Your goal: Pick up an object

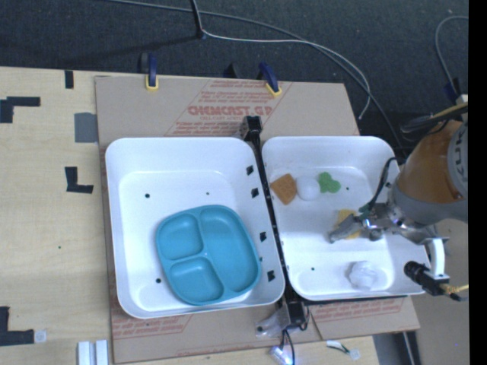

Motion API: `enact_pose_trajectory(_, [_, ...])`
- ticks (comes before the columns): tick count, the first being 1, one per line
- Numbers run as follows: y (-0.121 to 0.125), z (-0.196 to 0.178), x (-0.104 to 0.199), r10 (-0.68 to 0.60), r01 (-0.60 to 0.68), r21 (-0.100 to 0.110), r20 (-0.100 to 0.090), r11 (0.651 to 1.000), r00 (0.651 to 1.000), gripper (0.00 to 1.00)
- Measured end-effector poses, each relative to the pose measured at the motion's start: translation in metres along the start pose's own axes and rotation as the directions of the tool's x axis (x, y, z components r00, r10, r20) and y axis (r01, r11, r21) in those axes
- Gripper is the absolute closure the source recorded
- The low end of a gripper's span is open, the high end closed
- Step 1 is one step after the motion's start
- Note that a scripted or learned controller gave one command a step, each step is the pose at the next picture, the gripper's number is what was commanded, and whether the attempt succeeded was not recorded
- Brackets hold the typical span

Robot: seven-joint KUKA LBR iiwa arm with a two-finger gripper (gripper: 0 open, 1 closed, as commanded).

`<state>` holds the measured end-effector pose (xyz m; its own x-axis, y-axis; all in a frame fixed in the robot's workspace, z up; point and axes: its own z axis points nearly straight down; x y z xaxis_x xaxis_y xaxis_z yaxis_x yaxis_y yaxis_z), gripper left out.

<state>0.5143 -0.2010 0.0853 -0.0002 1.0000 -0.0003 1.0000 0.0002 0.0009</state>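
- bench [46, 226]; pale wood, marked with dark tape
- cardboard sheet [228, 109] laid on it; clamped at the far edge
- two white bins [122, 173] set on the cardboard, side by side

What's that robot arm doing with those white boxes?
The grey and orange robot arm is reaching from the right into the right white bin, trying to pick something up. Its gripper is low over the bin floor, near a small yellowish piece. An orange block, a white ball, a green piece and a white lump lie around it. The left bin holds a blue divided plate.
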Motion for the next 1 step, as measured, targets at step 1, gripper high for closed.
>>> enact_pose_trajectory(1, [0.0461,-0.0002,0.0365,-0.003,0.003,-0.001,0.0,1.0,1.0,0.0])
